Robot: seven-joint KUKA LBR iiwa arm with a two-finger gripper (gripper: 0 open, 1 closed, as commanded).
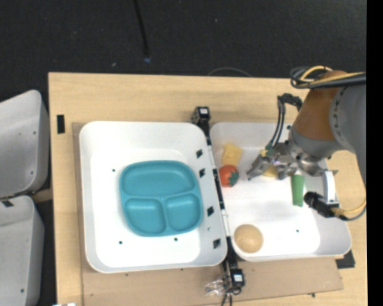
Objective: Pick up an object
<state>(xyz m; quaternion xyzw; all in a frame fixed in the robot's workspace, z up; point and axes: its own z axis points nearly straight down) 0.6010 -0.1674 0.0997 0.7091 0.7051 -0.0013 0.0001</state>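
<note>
In the right bin lie a yellow block, a red tomato-like piece with a green top, a green cylinder and a tan round roll. My gripper hangs over the middle of this bin, pointing left. It is just right of the red piece and the yellow block, and left of the green cylinder. I see nothing held in it. The arm's wrist covers part of the bin's back right.
The left bin holds a teal divided plate. Black clips line the seam between the two bins. Cables trail from the wrist over the right bin's far rim. A white chair-like shape stands off the bench's left.
</note>
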